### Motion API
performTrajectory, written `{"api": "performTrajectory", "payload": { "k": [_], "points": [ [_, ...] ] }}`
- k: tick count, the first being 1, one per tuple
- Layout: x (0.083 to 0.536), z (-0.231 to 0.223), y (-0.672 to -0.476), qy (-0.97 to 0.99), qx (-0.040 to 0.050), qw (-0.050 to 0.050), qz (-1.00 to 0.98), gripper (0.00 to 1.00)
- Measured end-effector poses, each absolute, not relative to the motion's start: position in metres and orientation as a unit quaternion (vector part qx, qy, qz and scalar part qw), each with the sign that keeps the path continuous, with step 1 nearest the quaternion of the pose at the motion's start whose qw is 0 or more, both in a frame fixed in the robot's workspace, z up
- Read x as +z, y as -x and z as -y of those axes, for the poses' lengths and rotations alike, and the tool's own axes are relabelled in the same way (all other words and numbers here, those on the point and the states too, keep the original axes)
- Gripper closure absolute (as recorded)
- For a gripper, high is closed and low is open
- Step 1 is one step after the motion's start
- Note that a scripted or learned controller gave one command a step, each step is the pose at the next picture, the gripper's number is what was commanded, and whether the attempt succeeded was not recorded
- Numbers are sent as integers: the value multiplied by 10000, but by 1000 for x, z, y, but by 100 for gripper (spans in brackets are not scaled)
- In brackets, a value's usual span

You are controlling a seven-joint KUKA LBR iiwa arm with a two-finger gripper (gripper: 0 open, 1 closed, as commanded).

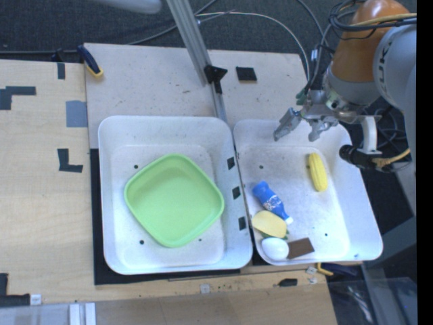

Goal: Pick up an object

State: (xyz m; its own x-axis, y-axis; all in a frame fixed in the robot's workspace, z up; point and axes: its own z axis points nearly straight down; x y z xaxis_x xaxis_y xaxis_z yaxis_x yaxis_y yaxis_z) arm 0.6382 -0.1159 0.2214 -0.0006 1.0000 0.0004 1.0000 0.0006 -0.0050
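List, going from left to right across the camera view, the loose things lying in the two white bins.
green plate → blue tube → yellow corn cob. The items clustered below the tube overlap it in position, so I leave them out.

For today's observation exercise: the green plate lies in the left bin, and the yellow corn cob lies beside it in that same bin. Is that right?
Not quite. The green plate does lie in the left bin, but the yellow corn cob lies in the right bin, below the gripper, as the camera view shows.
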Motion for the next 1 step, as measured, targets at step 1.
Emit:
{"api": "performTrajectory", "payload": {
  "k": [1],
  "points": [
    [159, 116, -632, 7070, 18, 22, 7072, 0]
  ]
}}
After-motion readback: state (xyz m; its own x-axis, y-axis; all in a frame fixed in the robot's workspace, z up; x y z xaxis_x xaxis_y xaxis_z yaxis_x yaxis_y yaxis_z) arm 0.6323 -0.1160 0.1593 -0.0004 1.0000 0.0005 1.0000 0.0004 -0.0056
